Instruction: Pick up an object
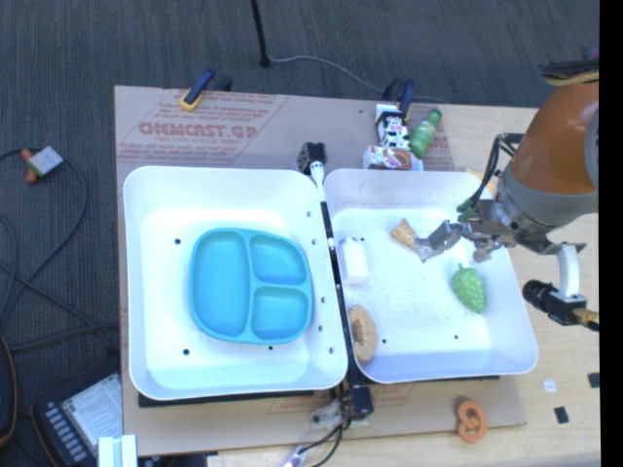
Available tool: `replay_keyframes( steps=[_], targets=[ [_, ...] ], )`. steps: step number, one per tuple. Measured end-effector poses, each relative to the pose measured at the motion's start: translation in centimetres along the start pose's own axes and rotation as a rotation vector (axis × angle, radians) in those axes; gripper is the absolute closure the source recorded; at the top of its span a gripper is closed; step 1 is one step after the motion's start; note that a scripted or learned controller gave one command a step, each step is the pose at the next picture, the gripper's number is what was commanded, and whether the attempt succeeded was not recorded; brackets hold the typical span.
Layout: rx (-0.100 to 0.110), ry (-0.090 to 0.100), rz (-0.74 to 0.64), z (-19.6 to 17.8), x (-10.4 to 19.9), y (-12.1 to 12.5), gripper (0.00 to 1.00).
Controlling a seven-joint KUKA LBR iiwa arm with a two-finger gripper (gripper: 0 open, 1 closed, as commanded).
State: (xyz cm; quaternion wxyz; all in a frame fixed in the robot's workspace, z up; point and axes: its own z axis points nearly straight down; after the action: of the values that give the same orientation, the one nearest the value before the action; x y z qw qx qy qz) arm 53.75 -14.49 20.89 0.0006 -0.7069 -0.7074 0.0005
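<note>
My gripper (456, 246) hangs over the right bin (428, 353), reaching in from the right under the orange-banded wrist. Its fingers (434, 243) are spread open with only bare bin floor between them. A tan wedge-shaped piece (404, 232) lies just left of the left finger. Just below and right of the gripper sits a green bunch of grapes (469, 288). A white block (352, 261) rests by the bin's left wall. At the bin's lower left corner a brown ring-shaped pastry (362, 331) lies against the rim.
The left bin (156, 261) holds a blue divided plate (251, 285). Behind the right bin stand a green bottle (423, 134) and a small carton (392, 144). An orange ring (471, 418) lies on the board in front. Blue clamps (200, 88) grip the board's far edge.
</note>
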Motion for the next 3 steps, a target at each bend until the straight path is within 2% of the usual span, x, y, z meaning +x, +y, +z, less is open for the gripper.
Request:
replay_keyframes(
  steps=[1,2,3],
  targets=[
    [-0.007,-0.001,0.001,12.1,0.9,-0.4,0.0],
    [-0.004,-0.003,0.0,7.4,-2.5,5.7,0.0],
    [-0.008,-0.003,0.002,12.1,-0.2,2.2,0.0]
  ],
)
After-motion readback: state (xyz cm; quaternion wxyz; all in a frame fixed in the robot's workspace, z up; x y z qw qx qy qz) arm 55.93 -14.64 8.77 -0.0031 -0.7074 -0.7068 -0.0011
